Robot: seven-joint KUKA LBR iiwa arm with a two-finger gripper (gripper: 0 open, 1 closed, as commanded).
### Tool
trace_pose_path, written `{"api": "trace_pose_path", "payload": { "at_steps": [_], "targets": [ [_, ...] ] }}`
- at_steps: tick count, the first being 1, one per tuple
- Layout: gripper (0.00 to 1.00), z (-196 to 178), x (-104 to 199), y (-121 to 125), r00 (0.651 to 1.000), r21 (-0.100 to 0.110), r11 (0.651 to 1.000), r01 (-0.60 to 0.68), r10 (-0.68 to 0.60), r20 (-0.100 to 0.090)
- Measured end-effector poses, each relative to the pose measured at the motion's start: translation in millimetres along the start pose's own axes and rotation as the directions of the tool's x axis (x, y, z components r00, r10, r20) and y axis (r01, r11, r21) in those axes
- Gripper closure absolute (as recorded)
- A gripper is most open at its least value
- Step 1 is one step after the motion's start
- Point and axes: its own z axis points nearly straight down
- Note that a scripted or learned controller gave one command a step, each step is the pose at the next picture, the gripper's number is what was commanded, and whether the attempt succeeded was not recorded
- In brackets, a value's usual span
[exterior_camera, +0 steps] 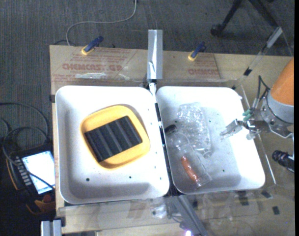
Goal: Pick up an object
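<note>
You see a yellow tray [115,136] with a black ribbed insert in the white left bin [70,102], and a clear crumpled plastic bottle [192,127] with an orange tube [189,169] in the right.

clear crinkled plastic bottle [192,132], glossy; matt white plastic bins [70,132]; yellow tray [116,136] smooth, with black ribbed insert

Left bin [70,112]: yellow tray [115,136] fills middle. Right bin [247,176]: clear plastic clutter [193,127] centre-left, right side open.

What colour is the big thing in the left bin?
The tray is yellow with a black ridged middle, seen clearly in the camera view.
</note>
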Motion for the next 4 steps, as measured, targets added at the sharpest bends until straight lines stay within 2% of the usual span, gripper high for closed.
{"api": "trace_pose_path", "payload": {
  "at_steps": [1,2,3,4],
  "targets": [
    [0.0,108.5,38.8,43.9,0.998,-0.018,0.998,0.066,-0.066,0.008],
    [0.0,108.2,74.9,111.6,0.998,-0.016,0.998,0.058,-0.057,0.007],
    [0.0,-57.1,65.0,140.9,0.996,-0.002,0.996,-0.084,0.084,0.006],
    [0.0,77.2,72.8,112.1,1.0,0.001,1.0,0.026,-0.026,0.003]
  ]
}}
